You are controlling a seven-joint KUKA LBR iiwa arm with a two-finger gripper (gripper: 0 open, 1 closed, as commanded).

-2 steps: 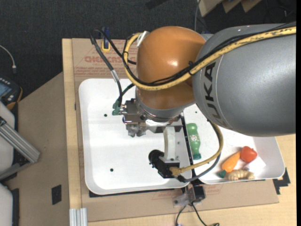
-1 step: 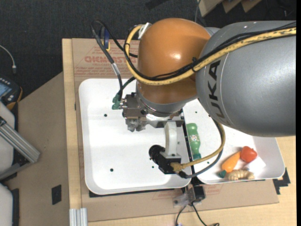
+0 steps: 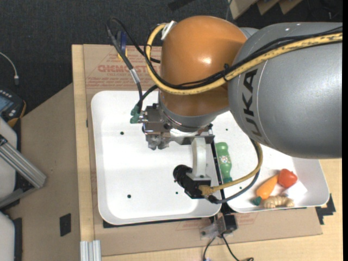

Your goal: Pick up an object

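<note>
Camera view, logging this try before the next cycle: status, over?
Claw low over left bin, nothing seen in it. Orange carrot, red tomato, green bottle lie in right bin. Arm blocks much of both bins.

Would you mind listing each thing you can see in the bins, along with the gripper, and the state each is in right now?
Gripper: low over the left bin, nothing seen between its fingers.
Green bottle: lying flat by the wall between the bins, partly under the arm.
Carrot: lying in the right bin, untouched.
Red tomato: resting against the carrot.
Ginger root: lying beside the carrot.
</note>
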